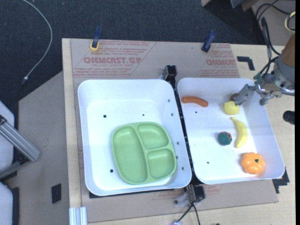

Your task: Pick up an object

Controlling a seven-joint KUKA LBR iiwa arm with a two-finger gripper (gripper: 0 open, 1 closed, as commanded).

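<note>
Both white bins looked like smooth, slightly glossy plastic. Green divided tray: matt plastic. Banana, orange pumpkin and sausage appeared smooth, moulded plastic. Bench top read as printed brown cardboard, matt.

high slanted overhead, seemingly mid-range, both bins
</note>
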